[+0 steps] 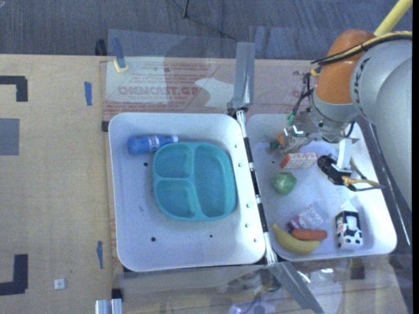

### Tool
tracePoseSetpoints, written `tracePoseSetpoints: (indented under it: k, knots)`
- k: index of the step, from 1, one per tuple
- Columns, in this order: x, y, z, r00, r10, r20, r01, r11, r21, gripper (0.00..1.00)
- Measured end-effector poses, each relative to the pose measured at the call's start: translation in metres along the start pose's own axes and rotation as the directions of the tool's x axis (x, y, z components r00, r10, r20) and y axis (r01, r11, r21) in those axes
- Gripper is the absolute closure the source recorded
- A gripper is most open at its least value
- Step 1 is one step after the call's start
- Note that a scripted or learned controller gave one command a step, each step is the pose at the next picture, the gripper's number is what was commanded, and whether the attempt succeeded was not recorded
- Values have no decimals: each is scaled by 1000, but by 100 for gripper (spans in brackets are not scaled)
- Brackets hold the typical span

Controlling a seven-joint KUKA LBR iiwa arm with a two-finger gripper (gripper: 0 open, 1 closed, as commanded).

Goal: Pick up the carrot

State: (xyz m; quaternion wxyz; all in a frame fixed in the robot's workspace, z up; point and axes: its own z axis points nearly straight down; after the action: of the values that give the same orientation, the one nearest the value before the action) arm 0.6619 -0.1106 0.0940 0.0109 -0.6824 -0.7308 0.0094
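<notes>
Hanging over the right bin's [386, 237] far edge, the gripper [292, 135] shows fingers too blurred to judge. Lying near the front rim, the carrot [309, 234] touches a banana [296, 242], with bare floor toward a green ball [284, 183].

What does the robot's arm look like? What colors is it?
The arm is fat, round and grey, with a shiny orange band above the wrist. Thin dark cables loop across the orange part. At its end sits a small metal gripper with wires around it.
</notes>
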Motion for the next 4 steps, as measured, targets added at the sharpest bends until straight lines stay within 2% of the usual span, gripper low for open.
tracePoseSetpoints:
  k: [1,2,3,4]
  knots:
    - [46,6,-92,934,357,-7,-357,934,-30,100]
    - [80,-10,-91,989,150,-2,-150,988,-28,100]
    - [41,-14,-98,974,227,-3,-227,973,-31,100]
    - [48,6,-110,981,194,-2,-193,981,-32,100]
